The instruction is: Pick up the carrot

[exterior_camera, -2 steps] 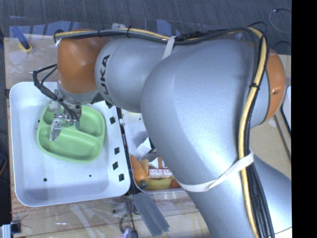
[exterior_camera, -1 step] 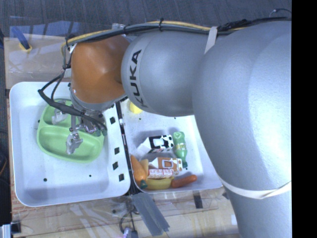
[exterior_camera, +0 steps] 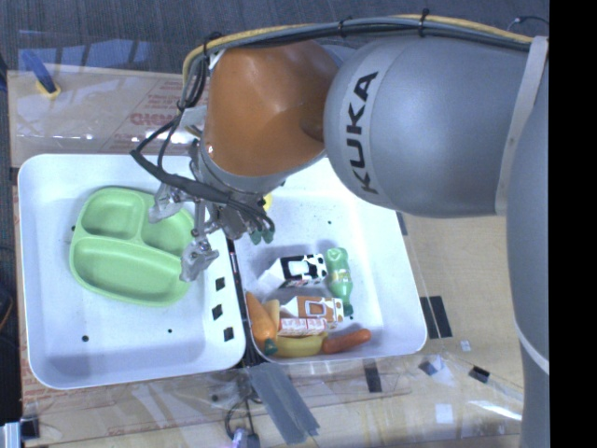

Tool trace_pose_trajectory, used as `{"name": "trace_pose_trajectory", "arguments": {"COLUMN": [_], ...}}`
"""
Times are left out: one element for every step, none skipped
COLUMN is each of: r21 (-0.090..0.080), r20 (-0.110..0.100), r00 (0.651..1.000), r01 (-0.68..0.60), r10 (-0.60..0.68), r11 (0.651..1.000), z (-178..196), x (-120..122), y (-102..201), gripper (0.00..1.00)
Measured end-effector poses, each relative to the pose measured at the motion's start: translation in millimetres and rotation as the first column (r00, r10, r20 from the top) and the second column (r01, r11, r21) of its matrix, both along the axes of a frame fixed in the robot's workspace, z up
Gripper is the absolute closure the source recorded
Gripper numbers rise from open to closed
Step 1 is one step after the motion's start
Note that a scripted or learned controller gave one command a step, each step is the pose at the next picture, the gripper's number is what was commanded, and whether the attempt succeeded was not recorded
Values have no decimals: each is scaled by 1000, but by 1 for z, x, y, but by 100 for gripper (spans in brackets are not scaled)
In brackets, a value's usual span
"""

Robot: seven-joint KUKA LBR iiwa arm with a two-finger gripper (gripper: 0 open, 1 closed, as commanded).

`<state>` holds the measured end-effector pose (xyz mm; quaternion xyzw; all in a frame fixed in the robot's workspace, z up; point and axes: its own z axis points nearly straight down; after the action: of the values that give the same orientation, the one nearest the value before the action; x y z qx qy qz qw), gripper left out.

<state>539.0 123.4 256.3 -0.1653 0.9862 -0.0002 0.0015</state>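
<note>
Grey KUKA arm [exterior_camera: 438, 119], bulky rounded housing, enters from the right and covers most of the upper frame; black KUKA lettering reads sideways on its shell. Orange band [exterior_camera: 261, 105] sits left of the grey housing, above the wrist, with black cables looping along its left side. Wrist points down over the seam between the bins.

Left shallow white plastic bin [exterior_camera: 56, 343] holds a light green divided plastic plate [exterior_camera: 126, 250] with three compartments, lying toward the bin's upper half. Right shallow white plastic bin [exterior_camera: 392, 278] lies just beside it; black tape squares mark the shared wall.

Two-finger metal gripper [exterior_camera: 201, 236] hangs below the wrist at the plate's right edge, over the left bin side of the seam. One grey finger shows low beside the plate rim; the other is hard to separate from the cables and bracket, so I cannot tell whether the fingers are apart or together. Nothing visible between them.

Cluster of toy food lies in the lower part of the right bin: a black and white cow-patterned carton [exterior_camera: 303, 268], a green bottle-shaped toy [exterior_camera: 338, 271], an orange and white printed box [exterior_camera: 311, 314], a yellow banana-like piece [exterior_camera: 298, 346] beneath it.

Orange plastic carrot [exterior_camera: 261, 317], short and tapered, glossy, lies at the cluster's left end against the bin's left wall, touching the printed box. A second orange-red elongated piece [exterior_camera: 347, 340] lies at the cluster's right end. Carrot well apart from the gripper, below it.
</note>
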Motion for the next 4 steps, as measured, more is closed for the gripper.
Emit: {"name": "trace_pose_trajectory", "arguments": {"r21": [0, 0, 1, 1], "r20": [-2, -1, -1, -7], "r00": [950, 623, 665, 815], "r01": [-313, -782, -747, -580], "r10": [313, 782, 747, 580], "r11": [950, 623, 665, 815], "z": [-145, -83, -73, -166], "x": [33, -14, -15, -36], "y": [53, 45, 54, 54], "gripper": [0, 0, 0, 0]}}
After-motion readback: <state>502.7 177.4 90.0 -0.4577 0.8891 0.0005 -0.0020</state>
